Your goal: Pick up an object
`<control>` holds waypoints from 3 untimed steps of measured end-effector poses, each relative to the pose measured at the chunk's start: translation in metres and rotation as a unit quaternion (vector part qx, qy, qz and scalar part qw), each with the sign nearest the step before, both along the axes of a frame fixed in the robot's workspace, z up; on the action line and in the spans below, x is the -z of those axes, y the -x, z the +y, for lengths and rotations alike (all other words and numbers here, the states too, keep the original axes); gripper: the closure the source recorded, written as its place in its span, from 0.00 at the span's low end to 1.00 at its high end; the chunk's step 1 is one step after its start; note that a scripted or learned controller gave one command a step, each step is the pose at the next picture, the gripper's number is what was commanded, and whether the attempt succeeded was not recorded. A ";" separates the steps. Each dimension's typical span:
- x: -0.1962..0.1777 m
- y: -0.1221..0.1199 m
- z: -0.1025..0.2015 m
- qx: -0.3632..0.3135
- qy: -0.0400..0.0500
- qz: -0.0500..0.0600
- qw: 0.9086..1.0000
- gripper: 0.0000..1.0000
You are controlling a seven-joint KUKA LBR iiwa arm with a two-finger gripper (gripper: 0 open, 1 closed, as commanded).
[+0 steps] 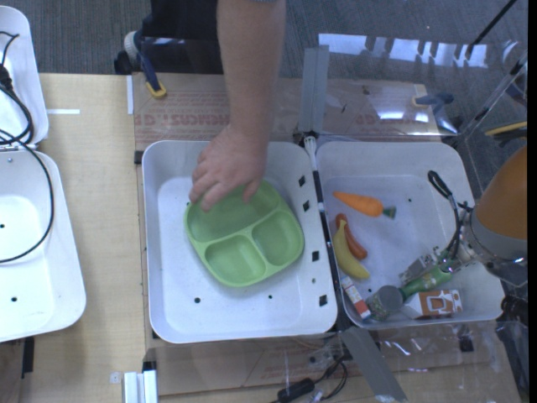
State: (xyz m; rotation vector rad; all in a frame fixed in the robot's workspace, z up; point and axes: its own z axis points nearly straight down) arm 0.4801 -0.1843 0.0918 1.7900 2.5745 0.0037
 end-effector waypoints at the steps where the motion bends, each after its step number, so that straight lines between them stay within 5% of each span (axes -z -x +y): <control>1: 0.000 -0.001 -0.033 0.016 -0.004 0.002 1.000 0.00; 2: 0.001 -0.001 -0.033 0.016 -0.004 0.002 1.000 0.00; 3: -0.008 -0.002 -0.035 0.019 -0.002 0.000 1.000 1.00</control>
